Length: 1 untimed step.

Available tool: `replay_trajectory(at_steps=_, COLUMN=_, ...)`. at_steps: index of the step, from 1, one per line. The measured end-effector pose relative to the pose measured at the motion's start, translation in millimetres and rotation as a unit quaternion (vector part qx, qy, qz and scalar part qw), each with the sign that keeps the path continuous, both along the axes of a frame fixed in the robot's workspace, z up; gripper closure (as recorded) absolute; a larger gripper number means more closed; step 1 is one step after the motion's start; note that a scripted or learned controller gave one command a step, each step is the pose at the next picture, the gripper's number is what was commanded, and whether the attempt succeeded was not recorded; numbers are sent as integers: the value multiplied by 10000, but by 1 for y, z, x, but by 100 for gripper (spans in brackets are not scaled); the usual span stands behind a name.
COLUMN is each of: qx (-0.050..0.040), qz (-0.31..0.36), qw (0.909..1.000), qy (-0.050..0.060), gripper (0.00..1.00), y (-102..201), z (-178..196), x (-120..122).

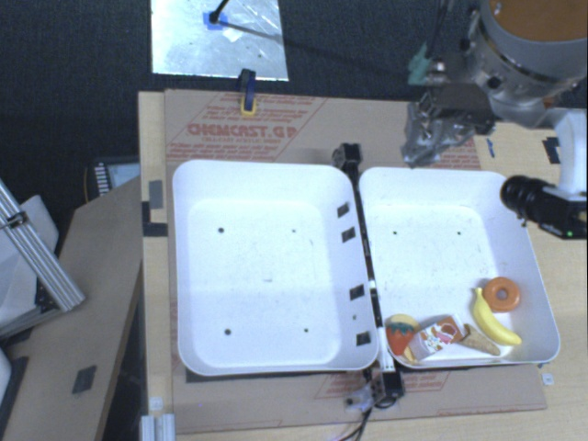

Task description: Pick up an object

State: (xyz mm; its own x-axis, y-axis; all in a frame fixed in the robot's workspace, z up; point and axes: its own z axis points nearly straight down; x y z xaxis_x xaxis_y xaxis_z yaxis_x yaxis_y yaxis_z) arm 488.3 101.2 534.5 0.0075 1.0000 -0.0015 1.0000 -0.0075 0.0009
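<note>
In the right bin (432,209), several small objects lie along the near edge: a yellow banana (492,321), an orange donut-shaped ring (502,293), a red-orange tomato-like piece (401,333), a white and red packet (435,337) and a tan cone-shaped piece (480,342). My gripper (428,143) hangs above the far edge of the right bin, well away from these objects. Nothing shows between its fingers.
The left bin (262,191) sits beside the right one, joined by black clips (352,237) along the middle. Both rest on a cardboard sheet (248,127). A shiny metal plate (219,26) lies at the back. A black fixture (542,205) juts in at the right.
</note>
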Motion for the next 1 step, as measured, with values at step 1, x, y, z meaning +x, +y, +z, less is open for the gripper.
replay_trajectory(at_steps=1, qx=-4, qz=-14, qw=10000, qy=8, gripper=100, y=-98, z=-46, x=-2)
